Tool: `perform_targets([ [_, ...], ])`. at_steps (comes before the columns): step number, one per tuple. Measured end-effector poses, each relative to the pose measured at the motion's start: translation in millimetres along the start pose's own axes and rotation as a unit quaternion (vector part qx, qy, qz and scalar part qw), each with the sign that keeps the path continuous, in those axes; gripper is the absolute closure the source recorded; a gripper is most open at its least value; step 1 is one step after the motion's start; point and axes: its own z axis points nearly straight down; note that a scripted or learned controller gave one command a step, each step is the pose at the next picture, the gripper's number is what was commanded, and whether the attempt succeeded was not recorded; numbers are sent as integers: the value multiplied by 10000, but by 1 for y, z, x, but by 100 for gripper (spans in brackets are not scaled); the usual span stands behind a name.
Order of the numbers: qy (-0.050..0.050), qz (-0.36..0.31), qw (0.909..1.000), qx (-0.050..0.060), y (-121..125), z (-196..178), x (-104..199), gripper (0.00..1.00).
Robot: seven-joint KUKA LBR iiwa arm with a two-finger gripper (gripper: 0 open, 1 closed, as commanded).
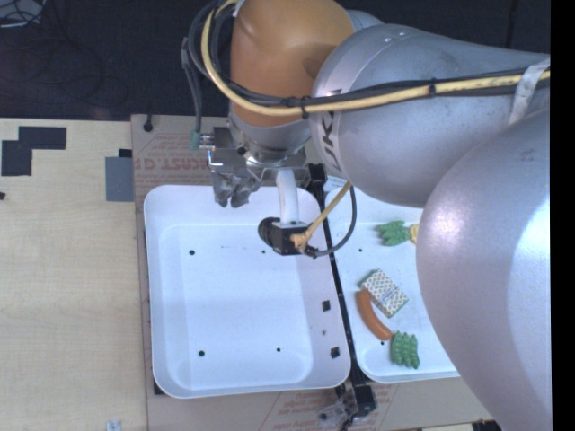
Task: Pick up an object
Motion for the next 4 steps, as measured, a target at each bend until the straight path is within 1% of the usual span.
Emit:
perform_targets([
  [1, 2, 14, 10000, -15, -14, -36, -16, 100],
  [2, -7, 53, 10000, 8, -44, -52, -116, 100],
  [3, -2, -4, 10000, 57, -126, 5, -77, 100],
  [4, 4, 10, 10000, -13, -141, -62, -77, 100],
])
